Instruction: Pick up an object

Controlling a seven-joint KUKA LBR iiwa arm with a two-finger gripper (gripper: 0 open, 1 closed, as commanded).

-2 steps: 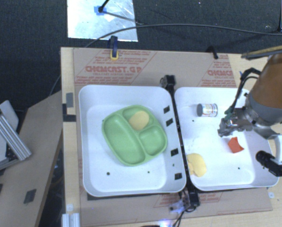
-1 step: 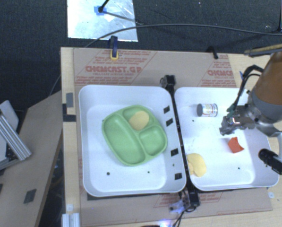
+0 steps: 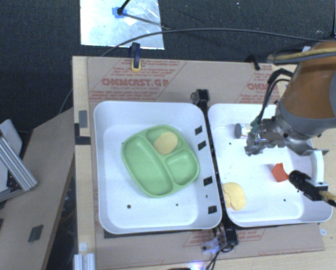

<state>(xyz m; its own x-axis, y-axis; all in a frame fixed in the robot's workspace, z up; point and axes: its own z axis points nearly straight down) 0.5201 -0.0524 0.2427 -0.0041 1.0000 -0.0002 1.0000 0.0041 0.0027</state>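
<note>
Grey and orange-banded, hung low inside right bin with gripper, open or closed impossible to tell. Hovered near orange block and yellow lump, likely picking targets.

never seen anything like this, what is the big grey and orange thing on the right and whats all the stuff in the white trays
That is a robot arm. One camera fixed above the bench looks down on it at a slant. The arm's gripper hangs over the right bin, where a yellow lump and a small orange piece lie. The left bin holds a green divided plate with a second yellow lump in one compartment. Whether the gripper holds anything cannot be told from here.
</note>
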